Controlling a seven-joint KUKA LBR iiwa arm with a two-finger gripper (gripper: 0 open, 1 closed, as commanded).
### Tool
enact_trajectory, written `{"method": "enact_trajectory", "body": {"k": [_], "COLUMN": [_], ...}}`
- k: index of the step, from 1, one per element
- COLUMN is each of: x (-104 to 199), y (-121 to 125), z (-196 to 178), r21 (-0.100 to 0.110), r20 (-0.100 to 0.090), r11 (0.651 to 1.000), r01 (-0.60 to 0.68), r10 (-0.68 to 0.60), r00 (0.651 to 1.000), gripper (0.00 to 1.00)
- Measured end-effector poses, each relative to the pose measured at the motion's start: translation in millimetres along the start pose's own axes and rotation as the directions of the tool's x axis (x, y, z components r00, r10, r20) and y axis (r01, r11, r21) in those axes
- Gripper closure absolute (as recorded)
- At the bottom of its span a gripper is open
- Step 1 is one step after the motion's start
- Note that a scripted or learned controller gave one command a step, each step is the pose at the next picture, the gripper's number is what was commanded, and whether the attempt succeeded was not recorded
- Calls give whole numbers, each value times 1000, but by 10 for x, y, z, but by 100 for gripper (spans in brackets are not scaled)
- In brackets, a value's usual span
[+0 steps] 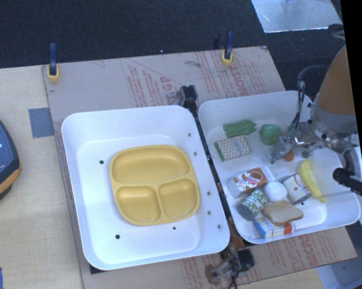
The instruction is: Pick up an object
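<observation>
The arm comes in from the right w/ its tool (287, 150) sitting low over the right bin (338, 218), up near the bin's back-right part. It looks like the approach step, pre-grasp: nothing is visibly between the fingers, so no pick yet imo. The tool is a blurry tangle of metal at this angle, so whether it's wide or narrow can't be told.

The candidates are all in the right bin. A green ball (270, 133) is just beside the tool, to its left, w/ a small orange bit (289, 155) right under it. The banana (310, 178) lies a bit nearer the camera, next to a white cup-ish thing (297, 189). Further left: a green flat piece (239, 127), a patterned sponge-like block (233, 147), a red/white packet (249, 180), a white ball (276, 191) and a bread slice (283, 212) in a tight cluster. The left bin (87, 187) has just the yellow tray (154, 183) in it.

Next move prob needs: commit to one item (green ball or the orange bit are closest), centre over it, drop straight down w/o nudging neighbours, close, lift. The ball could roll off, and the clutter near the front is packed tight, so the isolated stuff at the back is the safer bet.
</observation>
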State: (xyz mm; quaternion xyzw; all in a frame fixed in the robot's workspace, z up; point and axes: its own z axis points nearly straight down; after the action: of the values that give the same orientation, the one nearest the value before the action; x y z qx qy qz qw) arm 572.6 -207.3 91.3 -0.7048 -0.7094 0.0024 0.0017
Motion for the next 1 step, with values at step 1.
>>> {"method": "enact_trajectory", "body": {"k": [1], "x": [540], "y": [633], "z": [-12], "r21": [-2], "r20": [0], "r11": [1000], "r01": [0], "r10": [0], "r00": [1000], "gripper": [0]}}
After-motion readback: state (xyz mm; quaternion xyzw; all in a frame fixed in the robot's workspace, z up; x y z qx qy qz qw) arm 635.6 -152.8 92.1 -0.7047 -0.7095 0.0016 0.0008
